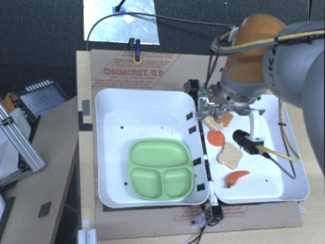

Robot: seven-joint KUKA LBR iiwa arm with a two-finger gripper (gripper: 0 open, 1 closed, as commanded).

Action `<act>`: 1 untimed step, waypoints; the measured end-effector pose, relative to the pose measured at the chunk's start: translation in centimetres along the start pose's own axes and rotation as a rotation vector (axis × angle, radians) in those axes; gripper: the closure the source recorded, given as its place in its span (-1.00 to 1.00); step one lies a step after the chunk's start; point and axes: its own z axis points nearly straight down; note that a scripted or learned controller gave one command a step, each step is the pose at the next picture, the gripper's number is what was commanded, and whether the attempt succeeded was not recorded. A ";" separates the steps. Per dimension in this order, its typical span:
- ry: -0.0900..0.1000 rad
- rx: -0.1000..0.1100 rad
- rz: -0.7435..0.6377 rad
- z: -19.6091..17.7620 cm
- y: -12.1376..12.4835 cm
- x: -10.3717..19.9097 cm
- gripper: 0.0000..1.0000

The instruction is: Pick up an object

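Camera view, one slanted look down at the bench. The grey arm (299, 60) reaches in from the right, with its orange band (254, 32) above the wrist. The gripper (208, 105) sits low over the top-left corner of the right bin (271, 184), close to the divider between the bins. Whether it is wide, narrow or holding anything: cannot tell, as the wrist blocks that part.

The loose items are all in the left half of the right bin:
- The tan food piece (213, 122) is just below the gripper. It may be touching the gripper, but contact is unclear.
- The red disc (216, 138) lies flat just below the tan piece.
- The bread slice (229, 156) lies flat below and slightly right of the disc, near it.
- The orange pepper (236, 177) is nearest the front wall, lying on its side and apart from the bread.

The left bin (127, 111) holds a green plate (152, 156) with three compartments. The plate sits upright toward the front of the bin, its right edge close to the divider.

Both bins rest on a cardboard sheet (134, 71) with red print. A clamp (136, 52) grips the sheet's far edge. Beyond that, a shiny metal sheet (122, 11) lies on dark carpet. At the far left are a grey device (40, 98) and a metal rail (18, 141) on a side table.
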 end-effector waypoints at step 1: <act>-0.001 0.002 0.002 0.6 -1.7 4.0 1.00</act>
